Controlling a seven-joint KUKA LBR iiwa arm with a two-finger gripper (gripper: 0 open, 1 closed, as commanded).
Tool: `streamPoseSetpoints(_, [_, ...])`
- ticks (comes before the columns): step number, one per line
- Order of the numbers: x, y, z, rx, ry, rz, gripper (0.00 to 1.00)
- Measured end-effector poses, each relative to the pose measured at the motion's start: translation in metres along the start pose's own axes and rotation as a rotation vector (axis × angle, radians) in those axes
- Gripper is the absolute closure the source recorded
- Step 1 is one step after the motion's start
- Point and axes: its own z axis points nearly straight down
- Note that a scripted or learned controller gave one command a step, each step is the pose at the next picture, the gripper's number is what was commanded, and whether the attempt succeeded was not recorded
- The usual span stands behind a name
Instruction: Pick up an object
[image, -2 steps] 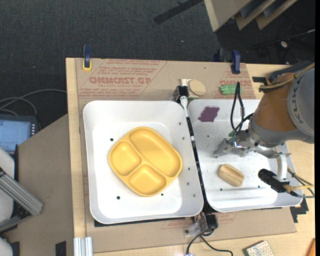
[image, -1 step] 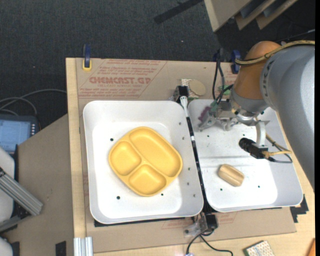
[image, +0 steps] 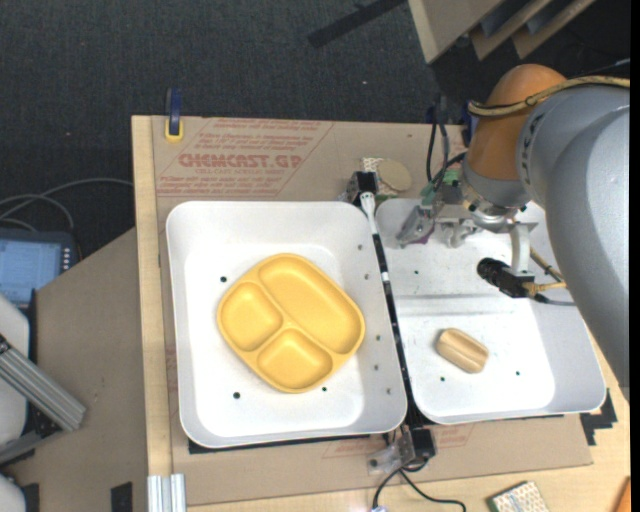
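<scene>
The table (image: 250, 150) carries two shallow white bins side by side. The left bin (image: 190, 300) holds one yellow divided plate (image: 290, 320) with three compartments, lying near the bin's centre with bare floor on all sides. The right bin (image: 530, 380) holds one tan block (image: 462, 350), lying tilted in the near half, apart from every wall and with open floor around it. One grey arm (image: 590, 200) with an orange band (image: 505, 120) enters from the right and points down over the right bin's far edge. The gripper (image: 440, 225) hangs there, well apart from the block, holding nothing; how far it is open cannot be determined.
</scene>
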Motion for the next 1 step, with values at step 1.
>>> streamPoseSetpoints(1, [-0.0003,-0.0002,-0.0107,-0.002,-0.002,0.0,1.0])
